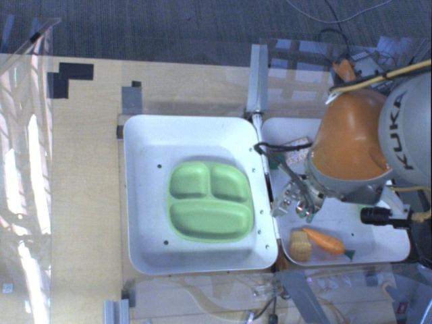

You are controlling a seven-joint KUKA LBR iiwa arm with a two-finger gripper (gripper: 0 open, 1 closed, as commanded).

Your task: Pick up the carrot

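Your claw (pixel 295 204) hangs in the right bin (pixel 378 252), grip state unreadable. Carrot (pixel 324 241) lies lower right of it, beside a tan piece (pixel 300 246).

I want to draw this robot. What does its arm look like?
The arm is fat, round and grey, with black KUKA letters and a big orange band. Its gripper is small, shiny metal with thin dark wires.
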